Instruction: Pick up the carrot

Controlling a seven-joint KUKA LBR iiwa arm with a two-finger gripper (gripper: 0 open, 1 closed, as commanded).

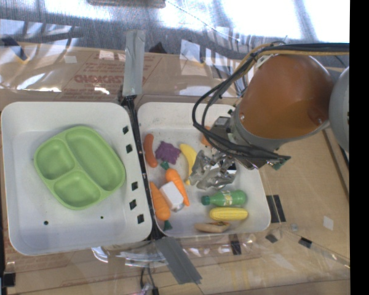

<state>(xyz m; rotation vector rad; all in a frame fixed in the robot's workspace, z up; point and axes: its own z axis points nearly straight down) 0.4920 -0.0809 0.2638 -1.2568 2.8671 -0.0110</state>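
Two shallow white bins sit side by side on the counter, and the work is all in the right bin (258,192). The left bin (18,165) holds a green divided plate (79,166) and nothing to do with the task. The gripper (213,172) hangs low over the middle of the right bin, its metal fingers pointing toward the bin's centre; whether the jaws are wide or narrow I cannot tell, and nothing shows between them.

The carrot (177,184) lies just beside the gripper on the side toward the left bin, slanted, touching a small white block (171,195). A second orange carrot-like piece (160,203) lies against the wall shared with the left bin, and a red-orange sausage-shaped piece (149,150) sits further up that same wall.

The step in hand looks like the approach, with no grasp made yet. The next move probably calls for a short shift toward the shared wall, turning the jaws across the carrot's narrow width, then a descent.

Room is tight: purple grapes (166,150) and a banana (189,157) crowd the far side, a green bottle (224,198) and corn cob (228,214) the near side. The white block is the likeliest thing to be caught or nudged along with the carrot.
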